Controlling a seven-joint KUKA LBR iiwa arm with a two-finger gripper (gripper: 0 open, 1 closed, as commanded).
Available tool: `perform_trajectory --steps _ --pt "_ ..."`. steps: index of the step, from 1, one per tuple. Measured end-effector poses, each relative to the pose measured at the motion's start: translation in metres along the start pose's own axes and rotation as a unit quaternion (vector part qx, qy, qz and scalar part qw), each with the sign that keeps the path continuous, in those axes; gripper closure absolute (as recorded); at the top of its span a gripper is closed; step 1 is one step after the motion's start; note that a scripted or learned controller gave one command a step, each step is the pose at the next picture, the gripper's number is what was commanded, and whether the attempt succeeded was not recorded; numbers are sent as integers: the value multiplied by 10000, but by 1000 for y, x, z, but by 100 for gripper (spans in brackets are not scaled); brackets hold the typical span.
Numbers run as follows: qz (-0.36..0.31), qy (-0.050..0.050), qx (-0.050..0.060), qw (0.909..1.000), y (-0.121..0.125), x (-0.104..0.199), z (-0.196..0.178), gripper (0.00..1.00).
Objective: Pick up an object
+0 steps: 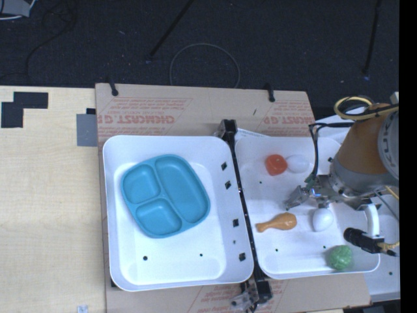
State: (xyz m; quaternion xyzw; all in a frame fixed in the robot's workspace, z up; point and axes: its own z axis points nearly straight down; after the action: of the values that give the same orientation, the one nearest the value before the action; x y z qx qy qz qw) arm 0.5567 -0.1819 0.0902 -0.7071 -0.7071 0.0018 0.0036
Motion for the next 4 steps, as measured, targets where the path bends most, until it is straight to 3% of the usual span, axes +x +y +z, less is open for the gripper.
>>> perform_trajectory --steps 1,3,4 --pt "11 -6 -17 10000 1 -1 -13 100" --pt "-6 -23 -62 10000 -2 -12 -137 100" --pt "-5 -13 -40 10000 -2 -13 -151 100"
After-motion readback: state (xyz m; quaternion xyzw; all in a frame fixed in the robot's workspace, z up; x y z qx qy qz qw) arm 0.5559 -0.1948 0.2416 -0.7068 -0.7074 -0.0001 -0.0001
